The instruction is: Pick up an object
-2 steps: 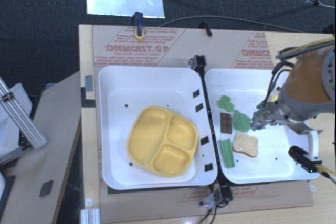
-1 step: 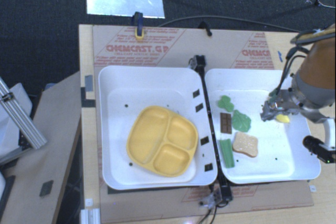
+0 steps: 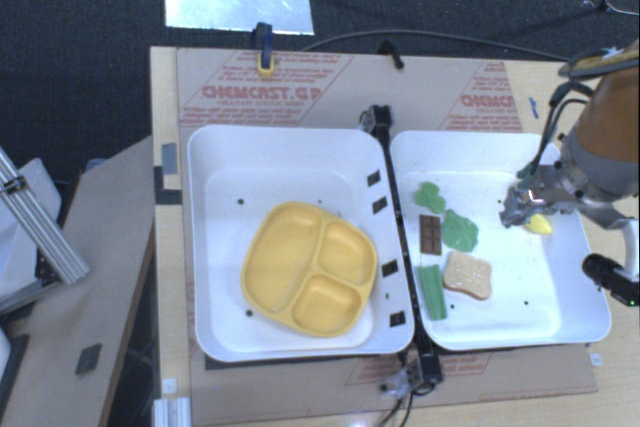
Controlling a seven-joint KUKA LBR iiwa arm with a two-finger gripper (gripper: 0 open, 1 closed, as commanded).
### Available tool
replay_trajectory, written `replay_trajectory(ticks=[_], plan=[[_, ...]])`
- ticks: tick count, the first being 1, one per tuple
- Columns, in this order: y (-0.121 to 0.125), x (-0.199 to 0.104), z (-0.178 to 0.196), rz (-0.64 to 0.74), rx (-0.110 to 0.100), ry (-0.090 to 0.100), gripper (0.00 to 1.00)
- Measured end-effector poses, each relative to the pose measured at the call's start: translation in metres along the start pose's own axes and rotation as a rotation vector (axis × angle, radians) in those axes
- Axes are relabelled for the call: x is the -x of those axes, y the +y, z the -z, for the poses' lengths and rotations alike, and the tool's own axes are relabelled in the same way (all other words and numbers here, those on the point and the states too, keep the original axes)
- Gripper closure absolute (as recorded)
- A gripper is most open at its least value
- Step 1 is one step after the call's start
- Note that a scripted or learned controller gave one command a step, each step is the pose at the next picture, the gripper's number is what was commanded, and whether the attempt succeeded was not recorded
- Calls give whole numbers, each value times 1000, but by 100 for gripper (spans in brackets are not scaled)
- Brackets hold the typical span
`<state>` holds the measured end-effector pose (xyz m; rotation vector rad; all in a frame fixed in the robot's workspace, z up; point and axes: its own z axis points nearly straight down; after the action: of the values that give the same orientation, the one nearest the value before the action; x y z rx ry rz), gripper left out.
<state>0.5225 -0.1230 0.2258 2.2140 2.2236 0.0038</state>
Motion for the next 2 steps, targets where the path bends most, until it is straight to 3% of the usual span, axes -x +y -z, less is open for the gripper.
replay_trajectory(ticks=[2], plan=[[13,-97,-13,5,-3,3,100]])
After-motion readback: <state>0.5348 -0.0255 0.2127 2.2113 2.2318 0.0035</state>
